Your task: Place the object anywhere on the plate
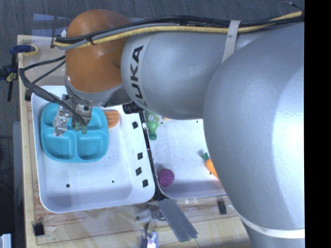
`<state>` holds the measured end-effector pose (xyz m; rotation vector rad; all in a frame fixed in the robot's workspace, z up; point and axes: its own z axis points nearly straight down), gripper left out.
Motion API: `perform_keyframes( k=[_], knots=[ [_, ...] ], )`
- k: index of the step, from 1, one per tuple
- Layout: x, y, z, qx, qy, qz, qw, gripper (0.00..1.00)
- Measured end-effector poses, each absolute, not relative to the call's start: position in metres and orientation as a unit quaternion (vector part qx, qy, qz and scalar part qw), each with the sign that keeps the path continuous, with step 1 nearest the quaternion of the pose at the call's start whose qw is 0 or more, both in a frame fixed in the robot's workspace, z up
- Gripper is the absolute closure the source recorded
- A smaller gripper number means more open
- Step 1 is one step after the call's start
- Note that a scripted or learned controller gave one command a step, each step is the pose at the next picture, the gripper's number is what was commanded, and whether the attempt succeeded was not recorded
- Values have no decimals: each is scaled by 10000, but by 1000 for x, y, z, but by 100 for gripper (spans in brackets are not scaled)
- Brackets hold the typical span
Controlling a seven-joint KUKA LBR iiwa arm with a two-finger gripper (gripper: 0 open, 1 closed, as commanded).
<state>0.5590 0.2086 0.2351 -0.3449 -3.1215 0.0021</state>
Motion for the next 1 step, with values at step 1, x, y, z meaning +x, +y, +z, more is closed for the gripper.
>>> perform_keyframes(
  k=[1],
  knots=[
    [559, 208, 235, -1103, -9939, 8, 5, 0]
  ],
)
